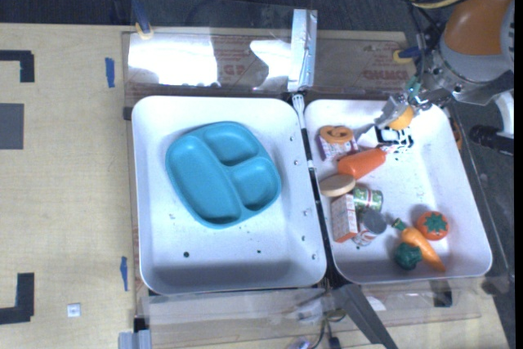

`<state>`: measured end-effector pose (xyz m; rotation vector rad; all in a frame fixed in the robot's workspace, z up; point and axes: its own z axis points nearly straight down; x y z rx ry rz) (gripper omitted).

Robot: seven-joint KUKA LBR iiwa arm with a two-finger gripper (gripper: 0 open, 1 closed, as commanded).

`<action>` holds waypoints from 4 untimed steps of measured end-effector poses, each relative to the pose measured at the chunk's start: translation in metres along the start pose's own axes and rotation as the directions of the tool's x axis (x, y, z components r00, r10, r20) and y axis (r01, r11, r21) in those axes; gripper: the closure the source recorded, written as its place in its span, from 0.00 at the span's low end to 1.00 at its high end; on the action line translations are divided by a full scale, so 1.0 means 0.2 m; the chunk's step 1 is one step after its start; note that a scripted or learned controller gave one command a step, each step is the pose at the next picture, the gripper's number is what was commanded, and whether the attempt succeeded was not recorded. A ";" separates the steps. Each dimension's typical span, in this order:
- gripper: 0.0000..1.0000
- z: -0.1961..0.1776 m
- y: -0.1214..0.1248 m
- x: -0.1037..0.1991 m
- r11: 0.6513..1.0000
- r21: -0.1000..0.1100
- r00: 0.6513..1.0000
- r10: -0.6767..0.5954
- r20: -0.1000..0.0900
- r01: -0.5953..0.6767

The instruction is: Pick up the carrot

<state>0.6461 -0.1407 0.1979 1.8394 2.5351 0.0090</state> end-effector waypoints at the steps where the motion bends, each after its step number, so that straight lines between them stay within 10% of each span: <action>1: 1.00 0.38 -0.13 0.04 0.997 -0.009 0.997 0.081 0.005 -0.081; 2: 1.00 -0.25 0.08 -0.08 0.988 -0.001 0.988 0.153 0.003 -0.153; 3: 1.00 0.08 0.14 0.27 0.952 0.016 0.953 0.304 -0.003 -0.304; 4: 1.00 -0.34 0.11 0.22 0.903 0.002 0.903 0.430 0.001 -0.430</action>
